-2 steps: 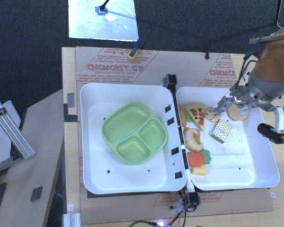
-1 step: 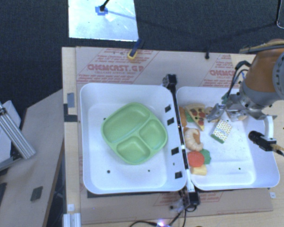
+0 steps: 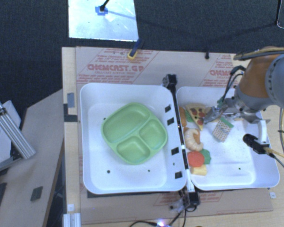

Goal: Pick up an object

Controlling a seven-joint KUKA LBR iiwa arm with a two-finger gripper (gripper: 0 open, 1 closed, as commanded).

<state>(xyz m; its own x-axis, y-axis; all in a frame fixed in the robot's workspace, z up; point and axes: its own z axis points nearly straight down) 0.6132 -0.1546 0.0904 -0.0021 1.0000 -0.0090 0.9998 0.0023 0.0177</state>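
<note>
One overhead camera slants down on both bins [image 3: 132, 91]

Two shallow white bins on the desk [image 3: 109, 207]. Left bin [image 3: 92, 141]: light green three-compartment plastic tray [image 3: 134, 133], slightly rotated. Right bin [image 3: 236, 169]: pizza-slice toy [image 3: 195, 113], shrimp-like toy [image 3: 193, 137], red tomato toy [image 3: 197, 158] with a yellow piece just below it, all along the left wall. Claw [image 3: 213, 116] low over the bin, beside a grey mesh-patterned block [image 3: 221, 130].

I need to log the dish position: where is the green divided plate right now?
The green divided plate lies in the left white bin, roughly centred, left of the black divider between the bins.
</note>
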